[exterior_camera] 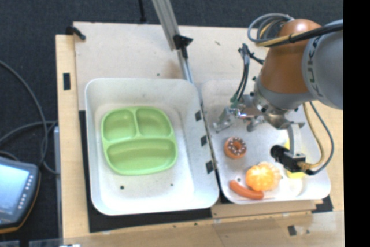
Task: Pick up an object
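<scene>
In the right bin lie a brown sprinkled donut, an orange fruit, a red sausage at the front rim and a yellow piece partly hidden by a black cable end. My gripper hangs over the bin's back left part, just above and behind the donut. The orange wrist covers much of the bin's rear. Nothing shows in the gripper's grasp.
The left bin holds a green divided plate. A slanted metal pole rises behind the bins. Cables loop around the wrist and down the right bin's right side.
</scene>
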You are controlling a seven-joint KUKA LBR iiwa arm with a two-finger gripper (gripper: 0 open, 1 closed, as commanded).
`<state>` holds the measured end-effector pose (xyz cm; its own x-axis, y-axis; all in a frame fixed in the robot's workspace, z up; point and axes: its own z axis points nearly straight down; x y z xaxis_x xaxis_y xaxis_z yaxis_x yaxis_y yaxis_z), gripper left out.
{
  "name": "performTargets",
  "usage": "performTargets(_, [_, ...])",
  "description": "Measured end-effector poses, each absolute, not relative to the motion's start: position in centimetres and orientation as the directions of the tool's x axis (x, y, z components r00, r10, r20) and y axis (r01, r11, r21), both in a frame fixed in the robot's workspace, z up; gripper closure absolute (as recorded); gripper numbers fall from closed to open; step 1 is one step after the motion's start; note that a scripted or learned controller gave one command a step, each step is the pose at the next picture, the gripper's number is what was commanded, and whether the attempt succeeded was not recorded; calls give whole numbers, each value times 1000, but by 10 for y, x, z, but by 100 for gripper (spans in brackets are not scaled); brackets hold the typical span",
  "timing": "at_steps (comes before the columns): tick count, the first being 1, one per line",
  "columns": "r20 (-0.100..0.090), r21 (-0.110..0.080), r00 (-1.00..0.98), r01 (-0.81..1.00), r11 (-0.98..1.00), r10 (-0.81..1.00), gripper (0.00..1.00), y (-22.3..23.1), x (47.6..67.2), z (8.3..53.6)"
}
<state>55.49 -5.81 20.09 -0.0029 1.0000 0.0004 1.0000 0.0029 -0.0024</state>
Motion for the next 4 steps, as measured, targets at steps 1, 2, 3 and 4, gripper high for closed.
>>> performTargets(1, [-5, -1, 9, 1000, -9, 1000, 0, -161, 495, 177])
performTargets(2, [3, 4, -10, 1000, 10, 1000, 0, -45, 491, 202])
performTargets(3, [-3, 1, 4, 1000, -4, 1000, 0, -115, 524, 176])
performTargets(4, [4, 1, -9, 1000, 9, 1000, 0, -23, 490, 202])
